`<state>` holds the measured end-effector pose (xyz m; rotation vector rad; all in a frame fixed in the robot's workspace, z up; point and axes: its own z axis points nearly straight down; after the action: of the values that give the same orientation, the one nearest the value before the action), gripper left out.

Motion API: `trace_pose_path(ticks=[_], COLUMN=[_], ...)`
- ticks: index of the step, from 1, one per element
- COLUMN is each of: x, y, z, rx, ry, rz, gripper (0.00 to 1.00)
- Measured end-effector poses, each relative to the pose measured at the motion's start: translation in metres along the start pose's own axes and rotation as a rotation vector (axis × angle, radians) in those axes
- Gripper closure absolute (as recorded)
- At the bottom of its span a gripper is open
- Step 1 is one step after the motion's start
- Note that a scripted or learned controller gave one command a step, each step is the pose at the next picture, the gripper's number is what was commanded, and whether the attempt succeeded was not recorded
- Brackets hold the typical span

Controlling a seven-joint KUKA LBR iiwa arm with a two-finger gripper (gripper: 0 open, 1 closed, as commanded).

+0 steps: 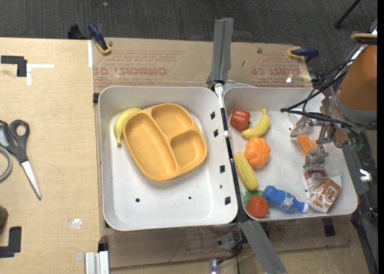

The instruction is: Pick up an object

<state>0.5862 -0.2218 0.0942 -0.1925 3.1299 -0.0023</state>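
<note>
Orange plastic shows under the gripper, which hangs low over the right side of the right bin: a small carrot lies just left of its tip, a snack packet just nearer. Whether the gripper is spread or pressed together I cannot tell. No object sits visibly in its grasp, so the step looks like the descent or the attempt to grasp; next it would need to settle squarely over one item and lift. Further left lie a banana, pumpkin, corn, tomato and blue bottle. Cardboard beyond the bins carries reversed red print, unreadable; the packet's label is too small to read.
</note>
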Motion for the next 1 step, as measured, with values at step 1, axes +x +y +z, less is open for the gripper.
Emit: trace_pose_path(ticks=[1], x=[-0.0677], y=[0.0456], z=[-0.0008], rx=[-0.001], ry=[-0.003], rz=[0.085], gripper=[0.00])
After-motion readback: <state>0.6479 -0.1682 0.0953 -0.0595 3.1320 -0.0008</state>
